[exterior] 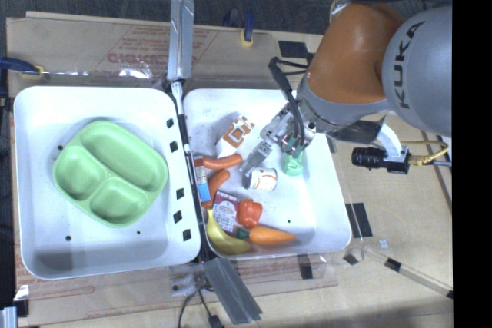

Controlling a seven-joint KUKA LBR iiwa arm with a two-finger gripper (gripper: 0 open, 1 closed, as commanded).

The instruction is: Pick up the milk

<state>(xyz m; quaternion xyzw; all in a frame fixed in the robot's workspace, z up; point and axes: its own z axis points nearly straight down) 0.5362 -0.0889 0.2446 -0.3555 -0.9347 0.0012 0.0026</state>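
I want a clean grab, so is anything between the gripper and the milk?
Nothing visible. The gripper is right by the milk, at its upper left. The sausages lie just left of it, the green bottle just right.

Even, bright overhead light washes out the white bins (46, 165); soft shadows pool along their inner walls. The picture is slightly soft and grainy throughout.
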